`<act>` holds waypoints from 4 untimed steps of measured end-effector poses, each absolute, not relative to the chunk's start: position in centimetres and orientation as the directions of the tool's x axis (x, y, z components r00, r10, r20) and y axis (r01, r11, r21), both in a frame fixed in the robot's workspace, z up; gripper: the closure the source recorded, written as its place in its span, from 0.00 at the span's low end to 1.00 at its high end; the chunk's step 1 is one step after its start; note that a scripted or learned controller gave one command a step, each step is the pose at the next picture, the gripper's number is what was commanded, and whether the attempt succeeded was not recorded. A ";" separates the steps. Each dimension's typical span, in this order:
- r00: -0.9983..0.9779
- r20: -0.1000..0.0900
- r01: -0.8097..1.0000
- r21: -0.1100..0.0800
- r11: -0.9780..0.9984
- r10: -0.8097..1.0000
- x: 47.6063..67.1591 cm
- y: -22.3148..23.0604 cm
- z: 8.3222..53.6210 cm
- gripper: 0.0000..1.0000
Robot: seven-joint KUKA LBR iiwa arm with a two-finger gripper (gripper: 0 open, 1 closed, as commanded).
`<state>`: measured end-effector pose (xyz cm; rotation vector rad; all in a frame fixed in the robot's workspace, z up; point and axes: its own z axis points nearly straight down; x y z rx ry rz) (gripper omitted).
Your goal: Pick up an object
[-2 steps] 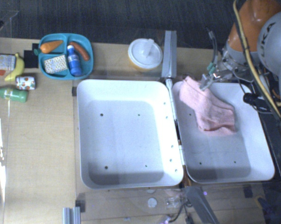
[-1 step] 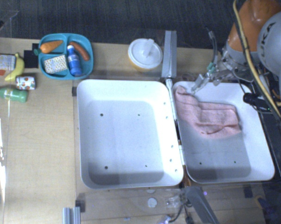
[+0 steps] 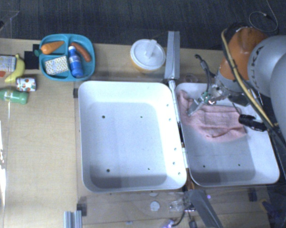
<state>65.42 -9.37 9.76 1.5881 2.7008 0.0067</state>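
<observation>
A crumpled pink cloth (image 3: 215,121) lies in the upper part of the right white bin (image 3: 238,178), spreading from the bin's left wall toward the middle. My gripper (image 3: 199,105) reaches down from the grey arm (image 3: 271,65) at the upper right. Its tip is low over the cloth's upper left portion, at or just above the fabric. Whether it touches the cloth is unclear from this angle.
The left white bin (image 3: 86,141) sits beside the right one, with a metal divider (image 3: 172,56) behind them. On the bench at the back left are a teal divided plate (image 3: 88,49) of toy food, a white lidded cup (image 3: 147,55), a banana (image 3: 15,69), a small can (image 3: 25,84) and a green bottle (image 3: 10,96).
</observation>
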 end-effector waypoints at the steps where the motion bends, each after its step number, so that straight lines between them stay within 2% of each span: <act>1: -0.449 -0.009 0.893 0.017 0.449 0.893 64.5 -9.5 9.2 0.00; 2: -0.452 -0.009 0.892 0.021 0.452 0.892 64.7 -9.3 10.4 1.00; 3: -0.452 -0.009 0.892 0.021 0.452 0.892 64.7 -9.3 10.4 0.00; 4: -0.499 0.008 0.866 -0.008 0.499 0.866 66.9 -9.9 9.4 0.00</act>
